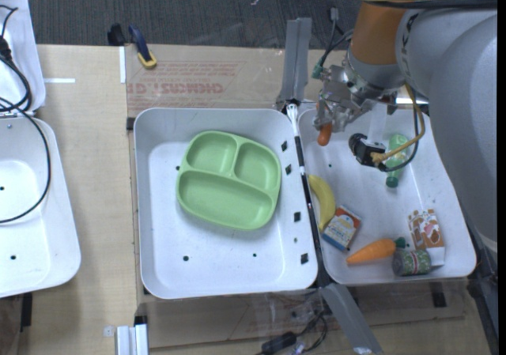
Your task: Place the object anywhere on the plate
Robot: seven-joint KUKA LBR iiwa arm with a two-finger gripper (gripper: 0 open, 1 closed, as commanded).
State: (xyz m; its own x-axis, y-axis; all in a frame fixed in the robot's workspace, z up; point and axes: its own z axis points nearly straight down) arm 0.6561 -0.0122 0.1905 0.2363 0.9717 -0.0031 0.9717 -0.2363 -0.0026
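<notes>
The fingers (325,126) were closed on a small orange hot dog-like toy (324,136), which hung over the right bin's (451,187) upper left corner. The green divided plate (230,180) lay in the left bin (158,251). A banana (322,198), small carton (341,229), carrot (371,251) and green bottle (395,160) lay in the right bin.
</notes>
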